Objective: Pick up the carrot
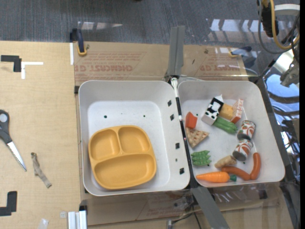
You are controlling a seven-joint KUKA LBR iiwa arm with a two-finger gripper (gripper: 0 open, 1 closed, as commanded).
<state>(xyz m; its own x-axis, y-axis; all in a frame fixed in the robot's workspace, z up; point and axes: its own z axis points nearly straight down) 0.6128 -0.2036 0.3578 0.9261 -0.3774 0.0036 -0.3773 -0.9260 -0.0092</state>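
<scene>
Orange and untouched, the carrot [214,177] lies at about six o'clock in the right bin [268,109], beside a red sausage [248,169], so the pick has not begun. Part of the arm [286,56] sits at two o'clock, well apart; its grip state cannot be told.

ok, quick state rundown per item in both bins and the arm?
carrot: lying flat at right bin's near edge, not gripped
divided yellow plate: upright in left bin, nothing in its compartments
sausage: lying beside the carrot's leafy end
two small cans: tipped on their sides
pea pod: lying flat, apart from the carrot
cow-print carton: tilted among the far toys
arm: at the right edge, off the bins
</scene>
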